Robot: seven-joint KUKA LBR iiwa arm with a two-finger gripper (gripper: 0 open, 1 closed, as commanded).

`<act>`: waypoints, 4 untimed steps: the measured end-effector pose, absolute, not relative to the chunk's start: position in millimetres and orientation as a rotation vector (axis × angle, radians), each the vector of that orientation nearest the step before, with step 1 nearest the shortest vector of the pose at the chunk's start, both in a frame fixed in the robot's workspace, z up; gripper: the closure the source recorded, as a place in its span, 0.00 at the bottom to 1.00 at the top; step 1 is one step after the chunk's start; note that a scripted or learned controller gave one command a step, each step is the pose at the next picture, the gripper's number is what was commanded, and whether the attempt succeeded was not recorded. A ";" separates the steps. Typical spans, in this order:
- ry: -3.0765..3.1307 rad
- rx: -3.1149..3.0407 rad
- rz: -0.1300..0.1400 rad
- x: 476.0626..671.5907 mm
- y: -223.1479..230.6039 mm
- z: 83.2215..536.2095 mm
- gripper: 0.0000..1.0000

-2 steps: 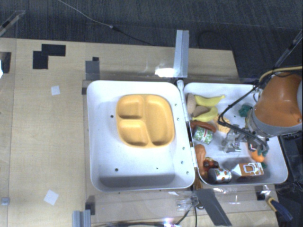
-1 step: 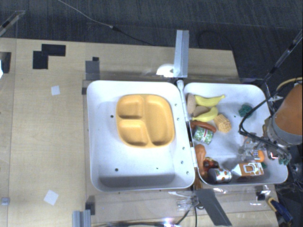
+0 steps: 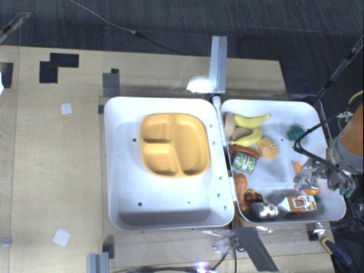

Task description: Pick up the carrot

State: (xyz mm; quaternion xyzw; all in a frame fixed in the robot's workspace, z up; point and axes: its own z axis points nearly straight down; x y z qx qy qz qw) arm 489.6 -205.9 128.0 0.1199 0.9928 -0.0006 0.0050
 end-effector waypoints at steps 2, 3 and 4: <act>3.102 0.434 0.003 489.8 -104.0 175.8 1.00; 3.125 0.262 -0.002 487.9 -175.3 117.0 1.00; 3.131 -0.016 -0.001 489.7 -134.9 152.0 1.00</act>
